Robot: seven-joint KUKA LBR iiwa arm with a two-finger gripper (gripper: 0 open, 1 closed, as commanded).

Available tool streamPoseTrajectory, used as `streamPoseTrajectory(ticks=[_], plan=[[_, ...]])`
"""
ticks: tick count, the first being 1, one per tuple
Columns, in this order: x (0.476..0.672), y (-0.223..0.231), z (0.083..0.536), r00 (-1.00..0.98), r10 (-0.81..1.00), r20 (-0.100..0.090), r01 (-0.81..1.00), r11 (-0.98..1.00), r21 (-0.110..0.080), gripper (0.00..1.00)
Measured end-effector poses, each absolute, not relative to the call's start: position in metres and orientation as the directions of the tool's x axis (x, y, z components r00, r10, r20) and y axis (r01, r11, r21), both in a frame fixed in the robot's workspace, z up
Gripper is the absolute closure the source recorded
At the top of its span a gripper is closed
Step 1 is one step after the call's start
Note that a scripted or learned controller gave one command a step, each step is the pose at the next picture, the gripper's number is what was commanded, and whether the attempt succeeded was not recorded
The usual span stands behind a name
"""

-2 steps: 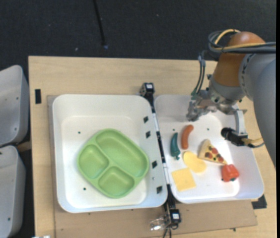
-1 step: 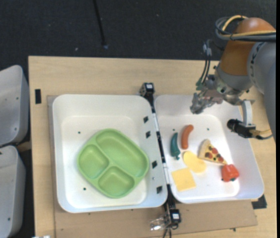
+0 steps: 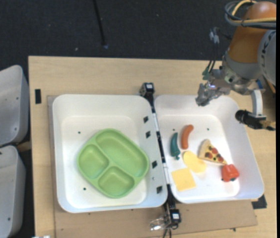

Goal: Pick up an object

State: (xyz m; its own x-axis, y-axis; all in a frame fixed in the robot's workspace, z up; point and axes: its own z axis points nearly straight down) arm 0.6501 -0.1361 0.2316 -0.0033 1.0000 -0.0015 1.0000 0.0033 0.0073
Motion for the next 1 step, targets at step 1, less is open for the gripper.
streamPoseTrajectory(ticks=[1], plan=[[0.6512, -0.1375, 0.2738, -0.004, 1.0, -0.001, 1.0, 0.004, 0.006, 1.0]])
